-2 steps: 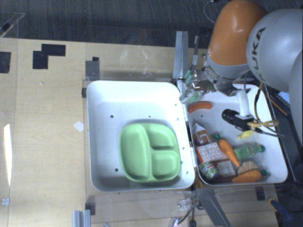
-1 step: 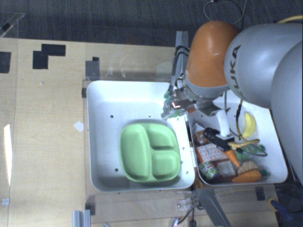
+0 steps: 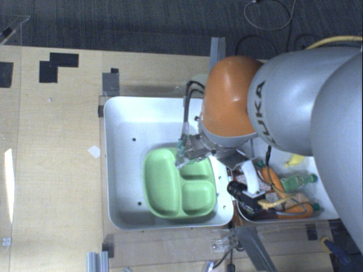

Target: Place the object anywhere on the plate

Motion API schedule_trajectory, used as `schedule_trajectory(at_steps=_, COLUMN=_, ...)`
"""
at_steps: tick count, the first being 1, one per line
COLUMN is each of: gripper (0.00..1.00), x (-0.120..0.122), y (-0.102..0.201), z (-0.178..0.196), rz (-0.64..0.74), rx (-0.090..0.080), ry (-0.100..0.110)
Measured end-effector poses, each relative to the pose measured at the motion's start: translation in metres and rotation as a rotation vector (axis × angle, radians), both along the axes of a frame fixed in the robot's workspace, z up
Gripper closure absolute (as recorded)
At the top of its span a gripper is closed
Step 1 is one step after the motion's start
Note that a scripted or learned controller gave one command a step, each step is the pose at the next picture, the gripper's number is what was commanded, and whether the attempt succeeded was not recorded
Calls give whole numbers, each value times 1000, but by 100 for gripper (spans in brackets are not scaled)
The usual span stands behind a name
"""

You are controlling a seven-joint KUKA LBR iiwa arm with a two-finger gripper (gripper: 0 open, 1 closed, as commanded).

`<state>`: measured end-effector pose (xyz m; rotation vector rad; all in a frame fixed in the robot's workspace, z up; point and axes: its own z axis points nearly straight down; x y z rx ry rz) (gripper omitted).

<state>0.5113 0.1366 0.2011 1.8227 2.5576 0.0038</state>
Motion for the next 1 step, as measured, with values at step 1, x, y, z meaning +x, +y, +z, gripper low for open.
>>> schedule_trajectory(at_steps=1, gripper=0, x=0, y=-1, z=0, rz=-2, rx=0, ry=0)
